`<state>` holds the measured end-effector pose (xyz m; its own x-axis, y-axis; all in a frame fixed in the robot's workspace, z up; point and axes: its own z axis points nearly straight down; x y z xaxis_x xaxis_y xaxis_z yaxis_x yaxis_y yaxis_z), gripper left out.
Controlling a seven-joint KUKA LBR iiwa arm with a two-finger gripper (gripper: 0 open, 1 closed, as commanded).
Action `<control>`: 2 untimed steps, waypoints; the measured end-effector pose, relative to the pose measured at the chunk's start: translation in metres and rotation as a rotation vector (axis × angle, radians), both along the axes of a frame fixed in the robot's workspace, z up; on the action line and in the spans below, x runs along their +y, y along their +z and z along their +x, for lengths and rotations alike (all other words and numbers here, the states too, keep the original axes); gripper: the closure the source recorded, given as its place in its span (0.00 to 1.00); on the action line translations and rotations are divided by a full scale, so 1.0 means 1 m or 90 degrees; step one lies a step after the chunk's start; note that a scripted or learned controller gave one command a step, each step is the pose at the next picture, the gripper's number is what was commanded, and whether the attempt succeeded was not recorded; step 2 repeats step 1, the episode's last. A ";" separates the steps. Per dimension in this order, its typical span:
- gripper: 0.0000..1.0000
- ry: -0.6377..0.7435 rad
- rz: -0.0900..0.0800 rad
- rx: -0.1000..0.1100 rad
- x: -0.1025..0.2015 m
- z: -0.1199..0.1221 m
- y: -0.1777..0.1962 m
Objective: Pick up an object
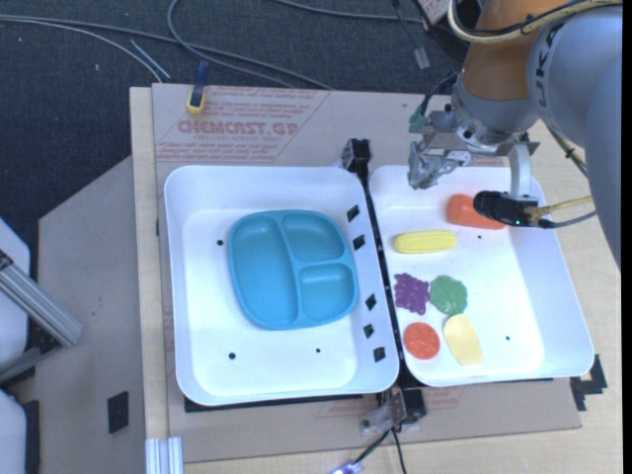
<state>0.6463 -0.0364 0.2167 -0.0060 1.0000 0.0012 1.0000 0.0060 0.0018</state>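
1. The desk (247, 117) carries a brown board printed with red lettering, and two shallow white bins sit side by side on it.
2. The grey arm (583, 38) with its orange band reaches in above the far end of the right bin (543, 294).
3. The left bin (197, 363) holds one thing: a blue divided plate (291, 268) with three compartments, lying flat near the bin's middle.
4. The right bin holds six small toy foods, all apart from the plate.
5. One yellow corn cob (426, 242) lies across the right bin, toward the plate side and nearest the pincer of the loose pieces.
6. One orange piece (464, 211) lies just beyond the corn, partly covered by a black part of the arm's tooling.
7. One yellow oval piece (462, 341) lies at the near end, beside one round red-orange piece (423, 340).
8. One green piece (448, 293) sits just above the yellow oval, touching or nearly touching one purple cluster (411, 292).
9. The pincer (427, 174) hangs over the far corner of the right bin, above the corn; whether it is released or clenched I cannot tell, and nothing is seen in it.
10. A yellow-and-blue clip (197, 94) sits at the board's far edge, well beyond the plate.
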 end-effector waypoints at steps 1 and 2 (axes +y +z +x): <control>1.00 0.000 0.000 -0.001 0.055 0.010 0.014; 1.00 0.000 0.000 -0.001 0.055 0.010 0.014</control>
